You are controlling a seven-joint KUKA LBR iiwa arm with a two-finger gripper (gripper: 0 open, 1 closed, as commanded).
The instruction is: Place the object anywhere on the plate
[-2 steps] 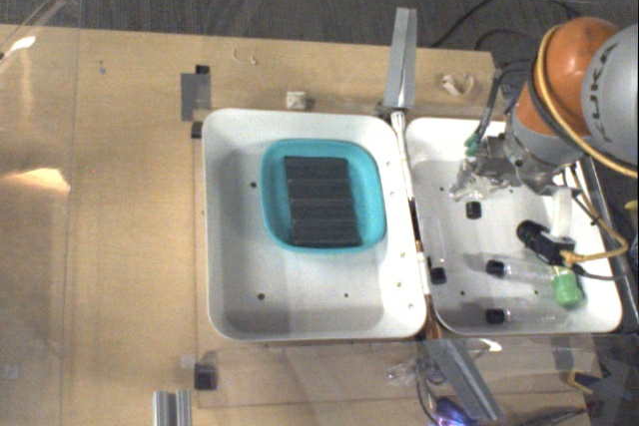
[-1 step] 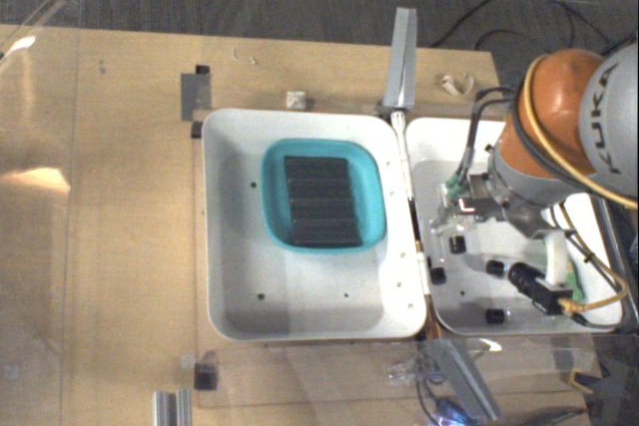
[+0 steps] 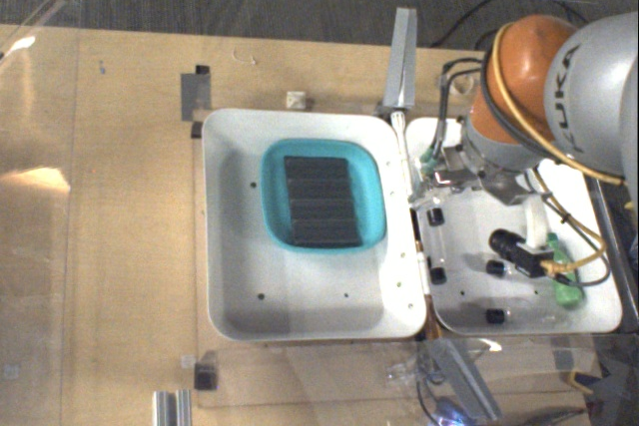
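Over the right bin (image 3: 599, 319), arm (image 3: 559, 85) hangs bent low.

Grey arm (image 3: 599, 85) entering from the right edge, bent downward at the orange band (image 3: 524, 55) above the wrist. Wrist seen from above, cables looped around it. Gripper (image 3: 469, 177) mostly hidden under the wrist housing, pointing straight down; state of closure not discernible.
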